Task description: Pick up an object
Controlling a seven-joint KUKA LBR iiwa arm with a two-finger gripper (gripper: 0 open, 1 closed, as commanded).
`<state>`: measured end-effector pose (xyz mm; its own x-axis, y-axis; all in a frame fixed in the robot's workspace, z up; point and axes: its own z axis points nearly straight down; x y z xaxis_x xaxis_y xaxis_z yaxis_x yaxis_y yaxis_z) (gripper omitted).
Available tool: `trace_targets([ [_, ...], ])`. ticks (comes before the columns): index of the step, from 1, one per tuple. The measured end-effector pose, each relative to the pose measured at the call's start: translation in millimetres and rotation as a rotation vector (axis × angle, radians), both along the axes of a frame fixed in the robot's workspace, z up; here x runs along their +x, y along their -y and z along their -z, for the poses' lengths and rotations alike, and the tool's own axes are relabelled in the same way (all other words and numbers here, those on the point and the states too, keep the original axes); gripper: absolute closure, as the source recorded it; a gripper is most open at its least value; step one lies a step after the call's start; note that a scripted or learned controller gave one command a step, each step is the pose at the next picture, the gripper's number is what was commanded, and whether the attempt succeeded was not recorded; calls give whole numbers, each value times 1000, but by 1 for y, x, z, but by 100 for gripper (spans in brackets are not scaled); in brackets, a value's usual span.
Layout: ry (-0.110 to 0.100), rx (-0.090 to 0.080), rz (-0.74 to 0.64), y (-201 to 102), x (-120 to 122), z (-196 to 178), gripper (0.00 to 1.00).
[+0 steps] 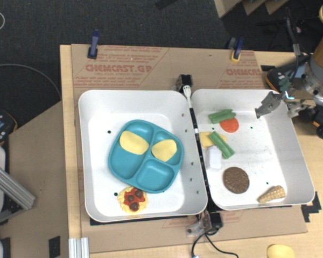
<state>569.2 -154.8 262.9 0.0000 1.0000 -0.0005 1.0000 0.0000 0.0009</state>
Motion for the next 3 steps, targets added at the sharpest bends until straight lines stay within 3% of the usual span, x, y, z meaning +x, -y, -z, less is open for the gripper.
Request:
trace_targets([
  [1,3,-1,-1,0,1,-11,100],
  [2,1,0,-4,-72,-41,-96,100],
  [3,5,2,-8,-167,-66,-151,100],
])
